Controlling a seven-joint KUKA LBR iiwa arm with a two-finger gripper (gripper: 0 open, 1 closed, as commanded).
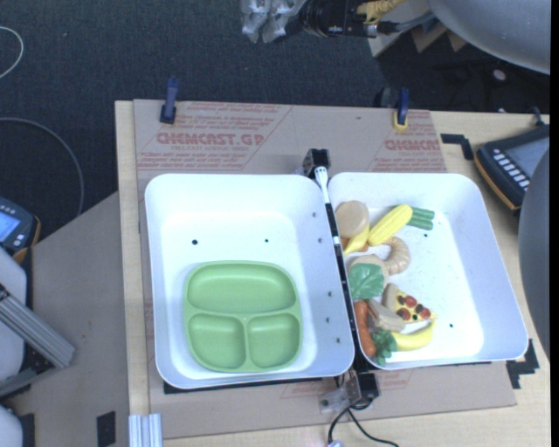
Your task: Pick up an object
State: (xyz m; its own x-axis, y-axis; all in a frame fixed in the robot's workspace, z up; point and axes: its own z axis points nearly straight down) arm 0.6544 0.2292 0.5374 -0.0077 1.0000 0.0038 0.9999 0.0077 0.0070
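A heap of toy food lies along the left side of the right bin (463,262). It includes a yellow corn cob (390,224), a tan round piece (352,216), a green lettuce leaf (367,281), a pizza slice (404,306), a banana (417,337) and an orange carrot (364,325). My gripper (265,19) is a blurred metallic shape at the top edge of the camera view, high above the bench and well behind both bins. It is far from the food.
A green divided plate (243,314) sits in the front of the left bin (166,227). The bins meet at a black hinge strip (330,227). Blue clamps (169,98) hold the board at the back. A black and yellow pendant (511,166) lies at the right.
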